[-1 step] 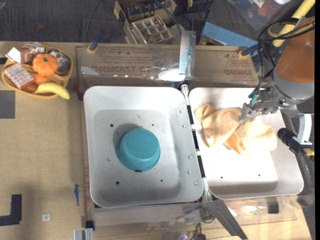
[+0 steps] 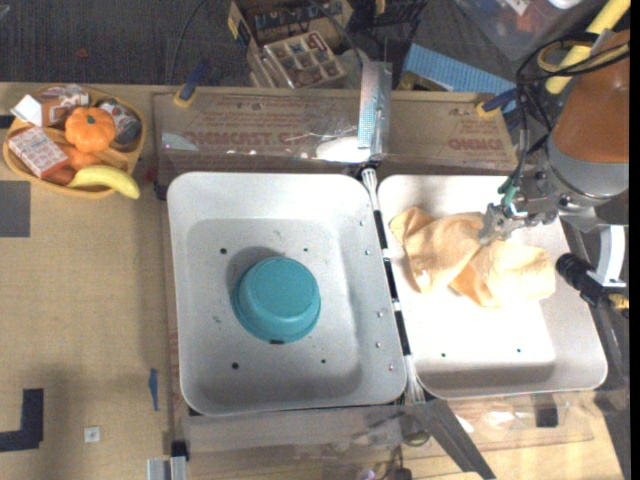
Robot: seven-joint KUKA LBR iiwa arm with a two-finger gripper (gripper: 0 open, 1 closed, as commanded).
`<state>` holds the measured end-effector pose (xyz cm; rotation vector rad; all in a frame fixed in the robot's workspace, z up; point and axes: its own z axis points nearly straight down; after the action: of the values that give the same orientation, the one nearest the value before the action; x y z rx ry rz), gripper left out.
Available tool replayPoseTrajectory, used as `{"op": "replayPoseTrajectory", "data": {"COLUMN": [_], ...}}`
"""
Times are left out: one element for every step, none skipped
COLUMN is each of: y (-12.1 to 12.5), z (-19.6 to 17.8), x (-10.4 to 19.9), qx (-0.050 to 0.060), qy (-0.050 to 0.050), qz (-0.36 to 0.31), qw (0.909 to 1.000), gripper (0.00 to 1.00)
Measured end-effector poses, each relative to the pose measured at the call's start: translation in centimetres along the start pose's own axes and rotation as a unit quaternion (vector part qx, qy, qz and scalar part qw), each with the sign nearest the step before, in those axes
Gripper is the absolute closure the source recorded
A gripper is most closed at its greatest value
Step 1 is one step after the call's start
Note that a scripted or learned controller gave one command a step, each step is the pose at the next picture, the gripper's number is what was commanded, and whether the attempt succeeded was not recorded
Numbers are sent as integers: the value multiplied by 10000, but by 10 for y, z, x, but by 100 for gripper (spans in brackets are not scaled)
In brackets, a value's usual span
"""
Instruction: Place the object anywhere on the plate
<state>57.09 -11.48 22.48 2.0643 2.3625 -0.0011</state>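
Now, at the middle of the left bin (image 2: 200, 218): a round teal plate (image 2: 278, 298), flat on the white floor, rim well clear of every wall. Nothing on it.

Right of the plate, across the seam of the two touching rims: the right bin (image 2: 500, 358). Inside, well apart from the plate and a little higher in the view: the cloth (image 2: 440, 258), pale yellow, crumpled, bunched in soft folds across that bin's upper half. Not on the plate, not touching it.

Further right of the plate, above the cloth's middle folds: the gripper (image 2: 497, 223), pointing down, low and close against the fabric. Impossible to tell how wide it stands, or whether any cloth is caught in it, with the tip dark and small against the folds.

Further right again from the plate and higher in the view: the arm (image 2: 600, 118), orange band broad and bright, grey housing below, yellow cable (image 2: 600, 23) looping over the top.

Above the plate in the view, behind both bins: a long cardboard strip (image 2: 260, 133) with faded red lettering.

Far to the plate's upper left, on the bench (image 2: 80, 318): a basket (image 2: 30, 163) of toy food, with an orange pumpkin (image 2: 90, 128) on top and a banana (image 2: 105, 178) at the near edge.

Lower left of the plate, on the bench just beside the left bin: a short blue mark (image 2: 153, 388).
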Motion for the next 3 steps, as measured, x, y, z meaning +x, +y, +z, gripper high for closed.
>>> {"op": "replayPoseTrajectory", "data": {"y": [3, -3, 6], "z": [6, 6, -1], "x": [57, 117, 162], "qx": [9, 0, -28], "qy": [22, 22, 6], "qz": [-1987, -3890, -5632], "qw": [9800, 9212, 8263], "gripper": [100, 100, 100]}}
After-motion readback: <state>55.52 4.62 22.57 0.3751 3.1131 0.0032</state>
